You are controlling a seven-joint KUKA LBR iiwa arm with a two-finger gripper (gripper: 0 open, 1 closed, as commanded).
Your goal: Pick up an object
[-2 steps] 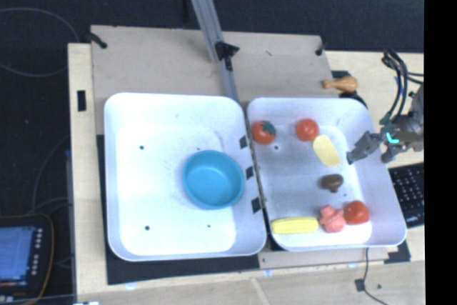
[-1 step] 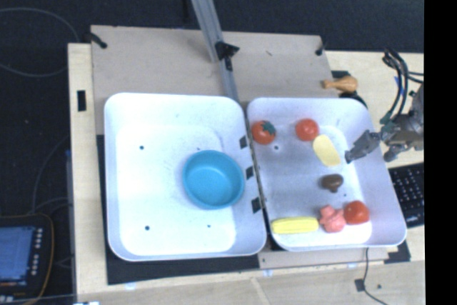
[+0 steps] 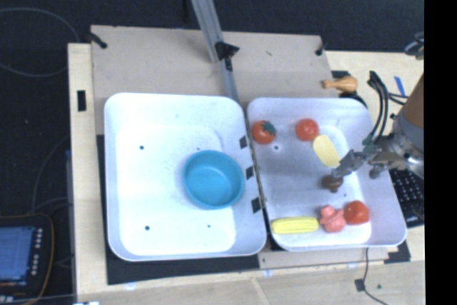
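Grey jaws (image 3: 335,178) over perhaps a small brown lump (image 3: 332,184)

gripper (image 3: 335,178) low, angled leftward

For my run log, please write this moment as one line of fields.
arm: over right bin | gripper: low, at small brown object | grasp: not confirmed | nearby: yellow piece, pink toy | left bin: blue bowl
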